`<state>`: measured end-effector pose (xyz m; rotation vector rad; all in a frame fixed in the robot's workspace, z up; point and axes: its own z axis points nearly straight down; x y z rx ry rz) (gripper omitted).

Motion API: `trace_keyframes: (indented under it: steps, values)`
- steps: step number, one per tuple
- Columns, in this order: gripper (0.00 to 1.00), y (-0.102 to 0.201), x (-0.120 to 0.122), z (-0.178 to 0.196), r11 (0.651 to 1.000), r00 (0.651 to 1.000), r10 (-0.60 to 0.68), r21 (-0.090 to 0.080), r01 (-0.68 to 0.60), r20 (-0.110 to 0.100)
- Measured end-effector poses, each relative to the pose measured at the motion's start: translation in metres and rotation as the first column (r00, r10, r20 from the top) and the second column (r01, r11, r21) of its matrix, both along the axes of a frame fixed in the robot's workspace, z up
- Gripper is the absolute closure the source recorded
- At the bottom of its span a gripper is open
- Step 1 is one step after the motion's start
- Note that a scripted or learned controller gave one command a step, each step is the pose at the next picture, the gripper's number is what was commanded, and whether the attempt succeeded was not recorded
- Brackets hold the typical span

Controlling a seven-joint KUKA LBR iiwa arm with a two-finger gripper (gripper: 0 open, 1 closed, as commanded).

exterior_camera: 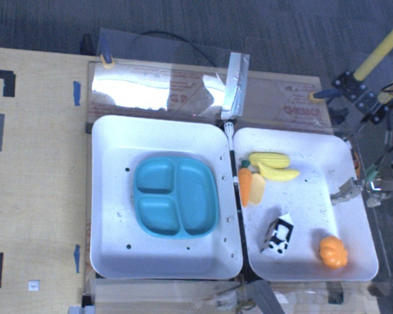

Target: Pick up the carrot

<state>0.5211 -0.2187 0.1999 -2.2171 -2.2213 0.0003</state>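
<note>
Carrot [245,186] hugs right bin's [359,228] left wall (banana [271,166] just above); gripper state unclear.

From my seat I see dark grey carpet [193,12] across the top, ribbed in diagonal lines. Below it lies the pale wooden worktop [27,175], marked with black corner brackets [6,82] and small strips of blue tape [76,92]. A clear panel [154,86] behind the bins throws back a bright glare from overhead light. A yellow pole [391,39] slants in at the upper right, ending in a black clamp [355,90] among loose cables.
</note>
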Motion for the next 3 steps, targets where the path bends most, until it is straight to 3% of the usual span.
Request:
trace_keyframes:
  steps: [1, 2, 3]
  values:
    - [0.00, 0.024, -0.033, -0.113, 0.998, 0.998, 0.064, -0.003, -0.064, 0.008]
    - [1.00, 0.023, -0.032, -0.102, 0.998, 0.998, 0.062, -0.007, -0.062, 0.014]
    - [1.00, 0.053, 0.028, -0.030, 0.922, 0.922, -0.387, -0.002, 0.387, 0.004]
